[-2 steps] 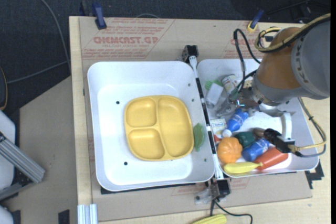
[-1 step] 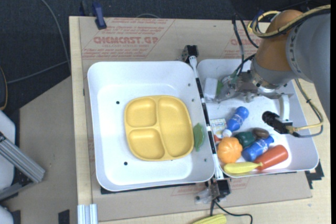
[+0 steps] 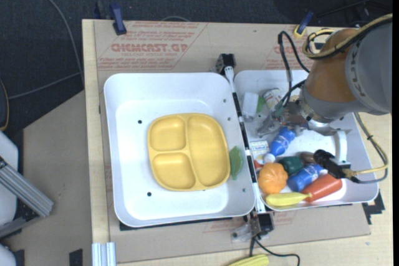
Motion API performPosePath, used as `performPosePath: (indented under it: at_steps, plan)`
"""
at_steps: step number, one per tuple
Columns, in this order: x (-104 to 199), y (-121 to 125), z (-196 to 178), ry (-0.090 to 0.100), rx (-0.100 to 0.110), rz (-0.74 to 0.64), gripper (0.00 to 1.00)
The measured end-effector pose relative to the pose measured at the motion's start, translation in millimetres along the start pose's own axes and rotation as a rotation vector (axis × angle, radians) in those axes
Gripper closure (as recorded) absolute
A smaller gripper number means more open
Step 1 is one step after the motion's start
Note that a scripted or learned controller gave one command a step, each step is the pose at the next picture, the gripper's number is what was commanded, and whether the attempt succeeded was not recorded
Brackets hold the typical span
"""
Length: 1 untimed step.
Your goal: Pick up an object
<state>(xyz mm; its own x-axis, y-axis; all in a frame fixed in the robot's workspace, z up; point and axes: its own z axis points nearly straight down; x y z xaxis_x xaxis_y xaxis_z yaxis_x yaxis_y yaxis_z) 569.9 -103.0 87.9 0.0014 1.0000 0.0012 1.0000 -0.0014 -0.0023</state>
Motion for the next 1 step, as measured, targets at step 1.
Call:
performPosePath:
  at_steps: [1]
  plan:
    - [-9.9, 97.0, 2.4, -0.002, -0.004, -0.003, 0.00]
